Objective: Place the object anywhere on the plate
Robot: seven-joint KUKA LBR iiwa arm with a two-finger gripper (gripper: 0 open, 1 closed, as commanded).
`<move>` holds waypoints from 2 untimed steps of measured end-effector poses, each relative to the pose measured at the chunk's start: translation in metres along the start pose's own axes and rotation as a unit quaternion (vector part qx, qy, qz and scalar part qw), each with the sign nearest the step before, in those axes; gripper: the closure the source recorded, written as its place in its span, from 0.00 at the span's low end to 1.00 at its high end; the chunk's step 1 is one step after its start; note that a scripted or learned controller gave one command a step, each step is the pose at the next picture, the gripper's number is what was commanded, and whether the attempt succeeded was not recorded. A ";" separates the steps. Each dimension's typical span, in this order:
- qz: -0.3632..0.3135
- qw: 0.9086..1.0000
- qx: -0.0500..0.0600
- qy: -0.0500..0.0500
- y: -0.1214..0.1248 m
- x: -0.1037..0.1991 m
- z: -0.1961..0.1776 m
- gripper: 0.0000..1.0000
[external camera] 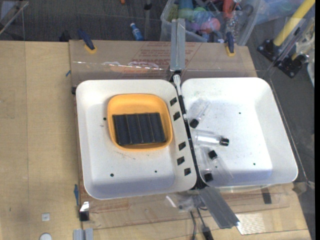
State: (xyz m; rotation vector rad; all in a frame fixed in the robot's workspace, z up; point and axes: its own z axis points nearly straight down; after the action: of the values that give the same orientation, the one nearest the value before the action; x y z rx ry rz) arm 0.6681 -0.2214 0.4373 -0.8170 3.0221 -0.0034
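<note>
An orange plate (117,107) with rounded corners lies in the left white bin (95,159), toward its back. A black ribbed rectangular object (139,128) rests flat on the plate and covers most of its front half. In the right white bin (250,124), close to the centre divider, lie several clear plastic tubes with black caps: one (198,115) at the back, one (210,141) in the middle, and smaller ones (212,156) toward the front.
A row of black clips (179,131) runs along the divider between the bins. A grey upright post (177,44) stands behind the bins, and a clear box of colourful toys (215,6) sits at the back. Grey tape (217,209) lies at the front.
</note>
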 end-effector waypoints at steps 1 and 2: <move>-0.170 0.985 -0.001 0.000 0.000 0.000 0.000 1.00; -0.342 0.940 -0.001 0.000 0.000 0.000 0.001 1.00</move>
State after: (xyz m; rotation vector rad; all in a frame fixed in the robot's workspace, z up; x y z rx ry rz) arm 0.6680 -0.2213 0.4366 -1.8025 2.5612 -0.0048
